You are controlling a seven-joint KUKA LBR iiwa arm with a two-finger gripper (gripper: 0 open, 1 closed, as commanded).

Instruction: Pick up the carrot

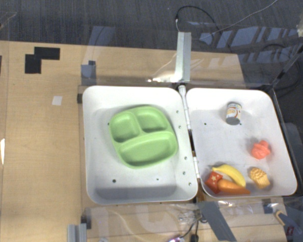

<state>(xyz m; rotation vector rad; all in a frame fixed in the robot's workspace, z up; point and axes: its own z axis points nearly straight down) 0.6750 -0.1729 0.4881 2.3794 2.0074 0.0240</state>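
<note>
Jaws: state cannot be told from the camera view.
Carrot [232, 187]: orange, lying roughly flat in the lower part of the right-hand bin, near the bin's front wall, long axis running left to right with a slight downward slant toward the right.
Carrot contacts: touching or just beside a red item at its left end; a banana lies just above it, apparently touching along its upper side.
Red item [212, 180]: small, red with a pale spot, at the lower left of the right-hand bin, close to the divider between the bins; its kind is too small to tell.
Banana [230, 173]: yellow, curved, slanting from upper left to lower right, between the red item and a tan item.
Tan item [259, 177]: yellowish-brown, lumpy, lower right of the same bin, just right of the banana's tip and apart from the carrot.
Pinkish-red item [261, 149]: rounded, right side of the bin, above the tan item, well apart from the carrot.
Small can [234, 113]: pale, with a blue patch, upper part of the right-hand bin, well apart from the others.
Right bin [212, 135]: white, shallow, right of centre.
Left bin [98, 150]: white, shallow, left of centre, alongside the right bin.
Green plate [141, 135]: three compartments, resting tilted in the middle of the left bin.
Bench [35, 150]: light wood surface, with black blocky marks at the upper left.
</note>
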